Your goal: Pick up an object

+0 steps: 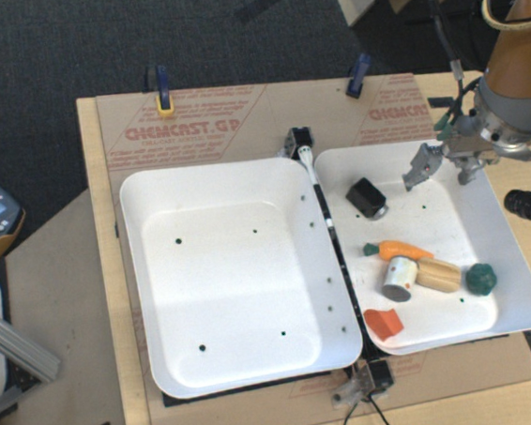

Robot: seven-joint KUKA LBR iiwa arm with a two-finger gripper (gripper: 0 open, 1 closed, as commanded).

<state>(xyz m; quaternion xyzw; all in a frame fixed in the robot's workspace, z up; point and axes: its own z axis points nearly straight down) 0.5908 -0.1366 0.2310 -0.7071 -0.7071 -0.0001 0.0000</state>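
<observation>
The claw hung with fingers apart and nothing between them over the right bin, near the black block.

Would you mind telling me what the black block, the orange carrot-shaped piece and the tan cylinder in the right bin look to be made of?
The black block looks like matte rubber or foam: dull, no glare. The orange carrot-shaped piece seems smooth moulded plastic, given its even, saturated colour. The tan cylinder looks like unfinished wood, pale and matte, though the grain is too small to tell.
</observation>
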